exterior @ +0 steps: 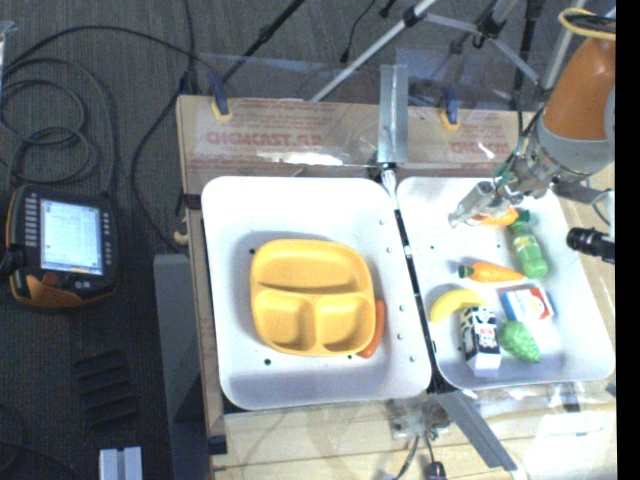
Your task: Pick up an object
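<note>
Broadly, the surface (300,138) carries two white bins. The left bin (230,368) holds a yellow divided tray (310,298), with bare floor around it. The right bin (590,363) crowds a green bottle (529,251), carrot (492,271), banana (452,303), small carton (481,334) and green toy (520,340) toward its near half. The pincer (487,206) hangs over its far half above something orange; whether it grips cannot be told. The printing behind is unreadable.

You've got dark grey carpet floor (90,388) with black cables (60,78) looping on it, a pendant with a lit screen (65,243) on the left, and tripod legs (470,18) behind the wooden worktop (300,138).
</note>
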Controlling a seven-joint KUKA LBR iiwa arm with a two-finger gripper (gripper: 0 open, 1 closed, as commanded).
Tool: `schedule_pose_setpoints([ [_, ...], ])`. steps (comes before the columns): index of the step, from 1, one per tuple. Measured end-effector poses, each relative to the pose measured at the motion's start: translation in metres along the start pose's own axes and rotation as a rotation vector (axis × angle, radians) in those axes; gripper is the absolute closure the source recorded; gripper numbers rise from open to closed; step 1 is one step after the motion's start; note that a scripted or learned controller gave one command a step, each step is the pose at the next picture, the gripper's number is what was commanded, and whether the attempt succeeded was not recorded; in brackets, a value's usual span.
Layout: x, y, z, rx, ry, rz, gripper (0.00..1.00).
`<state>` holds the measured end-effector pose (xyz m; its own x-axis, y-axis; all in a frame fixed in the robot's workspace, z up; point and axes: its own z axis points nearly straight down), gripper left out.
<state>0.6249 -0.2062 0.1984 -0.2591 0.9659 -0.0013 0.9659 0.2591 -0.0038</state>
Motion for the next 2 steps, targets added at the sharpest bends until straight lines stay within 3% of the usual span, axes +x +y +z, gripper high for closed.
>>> schedule_pose_setpoints([
  [1, -0.004, -0.009, -0.002, 0.001, -0.001, -0.023, 1.00],
  [2, -0.013, 0.007, -0.005, -0.002, 0.003, 0.001, 1.00],
])
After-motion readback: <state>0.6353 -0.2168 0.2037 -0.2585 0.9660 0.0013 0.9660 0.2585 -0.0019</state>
